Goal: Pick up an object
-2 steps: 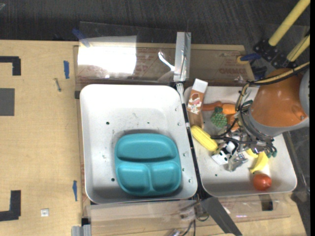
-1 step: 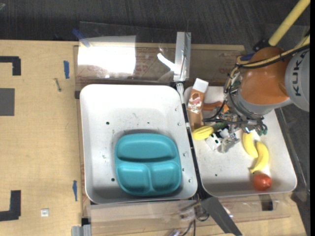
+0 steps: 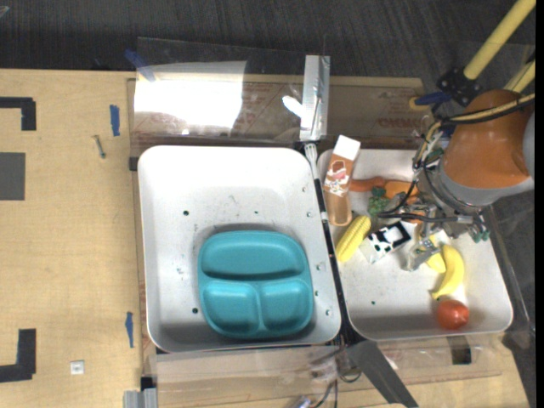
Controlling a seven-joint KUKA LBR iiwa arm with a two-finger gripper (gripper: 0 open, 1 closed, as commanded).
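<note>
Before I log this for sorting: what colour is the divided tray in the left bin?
Teal, seen in the camera view: tray.

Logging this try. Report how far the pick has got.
Done: the arm has reached over the right bin. In hand: nothing visibly lifted; banana, tomato and corn cob lie on the bin floor. Left: grasp one object and raise it.

The tan bench (image 3: 59, 228) bears two white bins (image 3: 170, 194), side by side.
</note>
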